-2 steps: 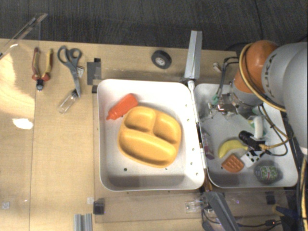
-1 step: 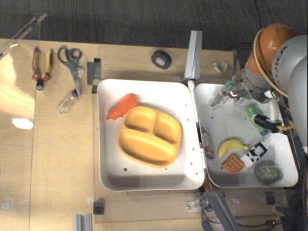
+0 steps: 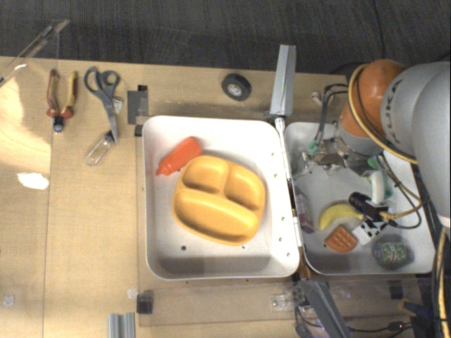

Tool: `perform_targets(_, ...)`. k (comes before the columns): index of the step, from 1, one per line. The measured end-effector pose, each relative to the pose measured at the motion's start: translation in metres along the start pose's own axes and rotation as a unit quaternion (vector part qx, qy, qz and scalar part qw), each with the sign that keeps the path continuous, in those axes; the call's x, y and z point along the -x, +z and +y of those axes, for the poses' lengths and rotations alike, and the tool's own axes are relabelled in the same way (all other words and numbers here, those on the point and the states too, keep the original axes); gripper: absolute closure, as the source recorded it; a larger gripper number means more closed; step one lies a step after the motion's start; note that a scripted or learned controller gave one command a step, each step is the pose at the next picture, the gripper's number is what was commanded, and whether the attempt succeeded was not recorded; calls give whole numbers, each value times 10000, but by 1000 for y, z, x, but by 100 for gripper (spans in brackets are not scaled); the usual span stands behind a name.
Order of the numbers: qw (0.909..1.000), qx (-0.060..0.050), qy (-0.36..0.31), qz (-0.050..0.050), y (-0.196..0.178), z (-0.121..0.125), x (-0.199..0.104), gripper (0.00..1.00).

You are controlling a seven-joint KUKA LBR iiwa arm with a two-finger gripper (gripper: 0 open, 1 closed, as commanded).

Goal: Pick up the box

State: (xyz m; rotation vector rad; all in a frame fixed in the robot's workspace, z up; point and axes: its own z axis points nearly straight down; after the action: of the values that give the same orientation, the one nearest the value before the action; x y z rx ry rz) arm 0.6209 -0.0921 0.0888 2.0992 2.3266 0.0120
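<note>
My arm (image 3: 416, 111) reaches over the right bin (image 3: 416, 263). My tool (image 3: 331, 153) hangs low at that bin's far left; open or closed, I cannot tell. The box (image 3: 342, 239), small and orange, lies at the near side, touching a banana (image 3: 338, 215).

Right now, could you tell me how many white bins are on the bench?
2. The left bin holds the yellow tray and an orange bottle; the right bin sits beside it, partly under the arm.
</note>
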Motion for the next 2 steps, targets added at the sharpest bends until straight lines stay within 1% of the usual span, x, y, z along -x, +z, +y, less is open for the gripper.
perform_targets(1, 9968, -24, -802, -5, 2, 27, 63, 0)
perform_targets(2, 9938, -59, -1110, -13, 2, 47, 7, 0)
